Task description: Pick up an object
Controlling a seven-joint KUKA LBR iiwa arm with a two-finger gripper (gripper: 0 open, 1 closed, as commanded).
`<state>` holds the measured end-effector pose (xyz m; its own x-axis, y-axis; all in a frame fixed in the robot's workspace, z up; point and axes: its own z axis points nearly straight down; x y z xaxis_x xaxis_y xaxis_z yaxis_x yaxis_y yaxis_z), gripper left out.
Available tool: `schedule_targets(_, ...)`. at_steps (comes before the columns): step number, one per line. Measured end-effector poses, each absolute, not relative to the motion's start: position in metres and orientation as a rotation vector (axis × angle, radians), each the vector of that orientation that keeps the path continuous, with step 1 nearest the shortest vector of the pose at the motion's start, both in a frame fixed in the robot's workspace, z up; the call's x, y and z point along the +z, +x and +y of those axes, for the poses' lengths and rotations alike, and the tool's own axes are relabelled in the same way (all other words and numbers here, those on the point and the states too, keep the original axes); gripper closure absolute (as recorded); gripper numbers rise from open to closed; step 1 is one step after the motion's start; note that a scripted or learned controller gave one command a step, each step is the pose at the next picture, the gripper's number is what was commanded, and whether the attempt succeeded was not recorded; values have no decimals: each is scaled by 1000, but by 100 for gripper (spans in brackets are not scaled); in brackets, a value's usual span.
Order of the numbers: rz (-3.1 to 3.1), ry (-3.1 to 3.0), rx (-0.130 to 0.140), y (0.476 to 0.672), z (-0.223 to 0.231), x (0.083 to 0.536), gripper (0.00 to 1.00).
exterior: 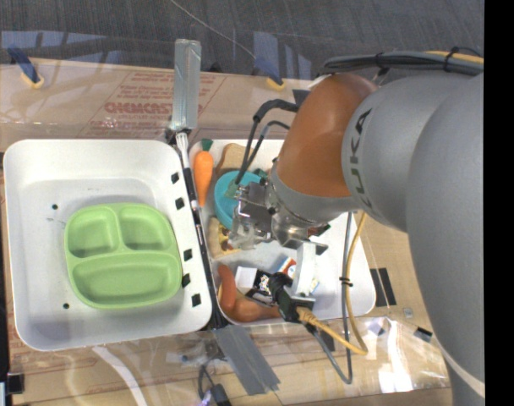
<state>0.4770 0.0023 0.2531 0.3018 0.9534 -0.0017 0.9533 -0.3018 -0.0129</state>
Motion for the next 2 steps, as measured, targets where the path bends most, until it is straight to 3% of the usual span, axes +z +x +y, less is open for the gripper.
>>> schedule_targets(1,-1860,-2518,18,477,3,262,100)
schedule_targets(2,-1162,-2913,11,475,19,213,100)
